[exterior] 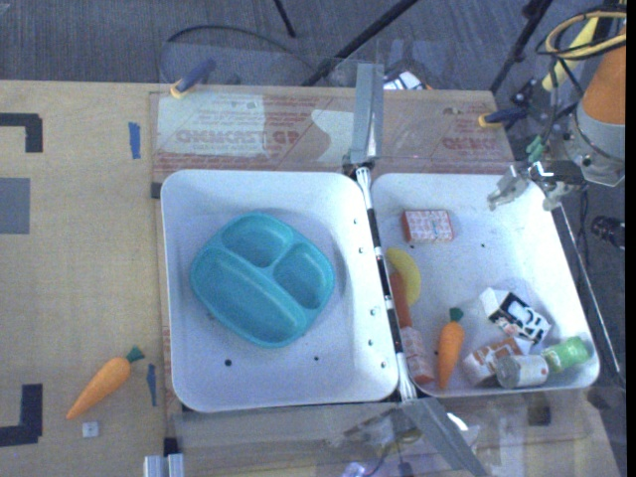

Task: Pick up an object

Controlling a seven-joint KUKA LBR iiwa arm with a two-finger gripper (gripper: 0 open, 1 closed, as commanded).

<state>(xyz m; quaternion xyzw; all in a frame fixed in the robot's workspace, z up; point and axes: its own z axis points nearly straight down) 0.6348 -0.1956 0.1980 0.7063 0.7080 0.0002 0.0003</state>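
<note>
Carrot (450,351), the orange toy with a green top, stands out as a likely pick: it lies near the front edge of the right bin (477,251), just left of a heap made up of a small carton (489,359), a green-capped bottle (549,362) and a black-and-white packet (519,316). Along that bin's left wall sit a slim orange-red piece (405,331) and a banana (406,271), touching or overlapping. Farther back lies a small red-patterned box (427,227), well apart from the rest. The left bin (199,207) bears a teal divided plate (262,278), and a 2nd carrot (102,383) lies out on the bench.

At the far right corner the gripper (525,182) hangs over the right bin's back rim, nothing between its fingers; I cannot tell how widely they stand.

Risks, as I judge them: the front heap is packed tight, so a descent there could wedge 2 things or knock one aside. The carrot is round and tapered and may roll or squirt out of a pinch. Anything hugging the wall leaves 1 finger no room.
</note>
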